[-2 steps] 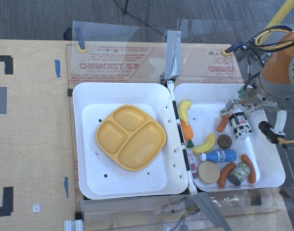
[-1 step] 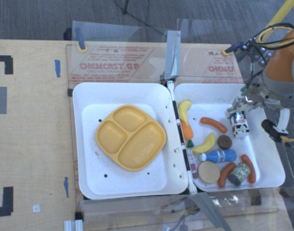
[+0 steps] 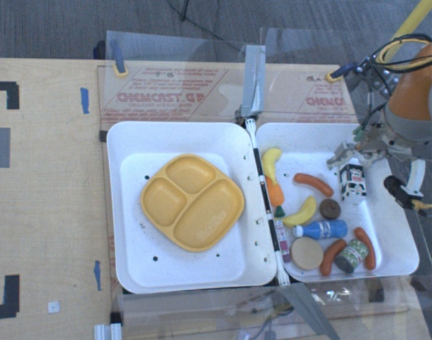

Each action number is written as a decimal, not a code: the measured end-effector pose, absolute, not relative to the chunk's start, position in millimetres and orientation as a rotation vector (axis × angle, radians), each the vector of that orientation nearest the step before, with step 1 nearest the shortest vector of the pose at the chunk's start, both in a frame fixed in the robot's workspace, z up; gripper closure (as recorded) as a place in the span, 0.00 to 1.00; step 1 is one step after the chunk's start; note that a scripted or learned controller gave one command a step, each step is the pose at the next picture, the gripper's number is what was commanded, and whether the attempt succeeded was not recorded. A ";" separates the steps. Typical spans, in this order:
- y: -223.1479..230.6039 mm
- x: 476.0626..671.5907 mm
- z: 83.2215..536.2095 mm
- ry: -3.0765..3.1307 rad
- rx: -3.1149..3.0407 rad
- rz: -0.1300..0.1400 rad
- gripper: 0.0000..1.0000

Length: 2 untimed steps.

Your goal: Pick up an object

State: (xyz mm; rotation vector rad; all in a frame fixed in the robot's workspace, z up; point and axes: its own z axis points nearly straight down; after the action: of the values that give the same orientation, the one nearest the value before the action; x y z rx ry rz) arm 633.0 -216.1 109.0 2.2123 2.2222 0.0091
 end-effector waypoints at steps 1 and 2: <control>-218.0 629.0 94.0 2.477 1.935 0.006 0.00; -219.1 630.3 105.5 2.471 1.931 0.007 1.00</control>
State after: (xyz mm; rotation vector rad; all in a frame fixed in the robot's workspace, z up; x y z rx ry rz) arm 630.3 -219.1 105.5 1.9314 2.4713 0.0069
